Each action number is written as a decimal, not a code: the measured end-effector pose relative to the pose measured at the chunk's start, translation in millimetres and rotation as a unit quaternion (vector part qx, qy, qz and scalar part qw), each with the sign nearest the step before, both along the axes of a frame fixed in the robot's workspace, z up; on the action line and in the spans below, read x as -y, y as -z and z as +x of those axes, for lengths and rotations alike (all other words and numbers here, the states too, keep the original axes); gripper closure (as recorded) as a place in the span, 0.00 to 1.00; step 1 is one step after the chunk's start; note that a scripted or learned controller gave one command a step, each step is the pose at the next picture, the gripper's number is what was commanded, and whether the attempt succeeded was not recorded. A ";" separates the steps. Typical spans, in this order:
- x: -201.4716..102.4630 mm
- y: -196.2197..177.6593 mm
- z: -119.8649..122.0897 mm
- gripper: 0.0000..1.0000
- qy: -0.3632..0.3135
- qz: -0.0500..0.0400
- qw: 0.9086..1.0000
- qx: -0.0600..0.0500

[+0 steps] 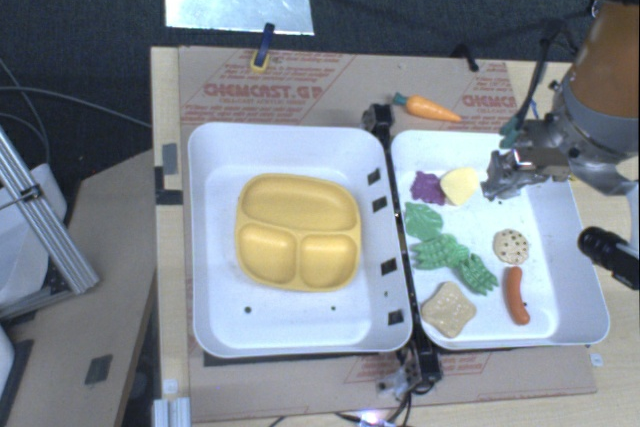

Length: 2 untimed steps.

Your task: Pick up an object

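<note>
Right bin, contents: yellow wedge beside a purple piece at the upper left; green leafy pieces mid-bin; cookie; sausage; bread slice at the near edge. All appear to be toy food — likely light, rigid plastic, smooth and prone to slip. Gripper hangs just right of the yellow wedge; whether it is apart or together cannot be told. Nearest candidate: the wedge — best taken across its narrow sides. Left bin holds a yellow divided tray. A carrot lies outside the bins.
</note>
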State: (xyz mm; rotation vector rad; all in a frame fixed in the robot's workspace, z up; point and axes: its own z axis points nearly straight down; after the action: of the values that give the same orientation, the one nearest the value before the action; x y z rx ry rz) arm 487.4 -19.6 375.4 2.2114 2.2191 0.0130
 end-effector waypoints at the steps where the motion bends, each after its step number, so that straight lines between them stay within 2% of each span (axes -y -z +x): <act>1: 10.8 33.0 51.8 1.00 0.001 -0.001 1.000 -0.005; 2: 39.5 84.0 123.6 1.00 0.002 -0.001 1.000 -0.004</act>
State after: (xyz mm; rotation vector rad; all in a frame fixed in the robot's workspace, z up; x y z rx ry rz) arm 611.0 -59.1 291.4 2.2189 2.2187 0.0012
